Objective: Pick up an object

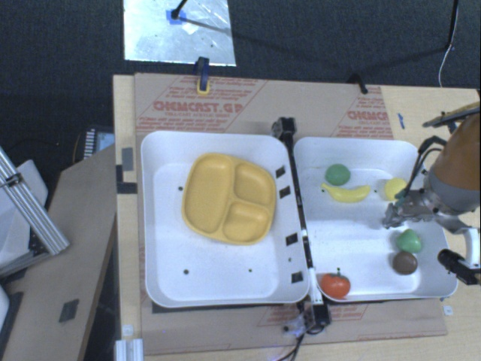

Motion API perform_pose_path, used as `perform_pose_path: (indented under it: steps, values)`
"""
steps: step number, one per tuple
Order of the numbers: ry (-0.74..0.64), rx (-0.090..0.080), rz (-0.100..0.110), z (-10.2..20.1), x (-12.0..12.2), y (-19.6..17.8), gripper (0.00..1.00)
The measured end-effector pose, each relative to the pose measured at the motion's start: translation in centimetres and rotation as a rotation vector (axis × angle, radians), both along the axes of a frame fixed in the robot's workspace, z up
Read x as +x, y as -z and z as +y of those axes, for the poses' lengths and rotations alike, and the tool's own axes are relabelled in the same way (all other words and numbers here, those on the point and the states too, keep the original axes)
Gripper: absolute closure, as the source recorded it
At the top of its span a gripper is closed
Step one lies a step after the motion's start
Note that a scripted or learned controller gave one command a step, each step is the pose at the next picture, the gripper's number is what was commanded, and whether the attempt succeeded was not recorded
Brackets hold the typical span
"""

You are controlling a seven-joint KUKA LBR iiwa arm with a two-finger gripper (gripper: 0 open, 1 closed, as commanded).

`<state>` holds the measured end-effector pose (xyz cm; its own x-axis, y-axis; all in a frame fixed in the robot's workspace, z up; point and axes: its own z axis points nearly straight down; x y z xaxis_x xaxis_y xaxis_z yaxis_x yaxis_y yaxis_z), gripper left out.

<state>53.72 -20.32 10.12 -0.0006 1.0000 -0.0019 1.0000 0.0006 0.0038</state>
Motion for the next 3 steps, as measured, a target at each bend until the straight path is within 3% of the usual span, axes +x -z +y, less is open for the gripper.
perform_pose_path:
  steps: [2,3]
  values:
    - [-0.005,0.0,-0.002,-0.1,1.3,-9.5,1.0]
    - [-0.005,-0.001,-0.004,-0.1,1.6,-15.9,1.0]
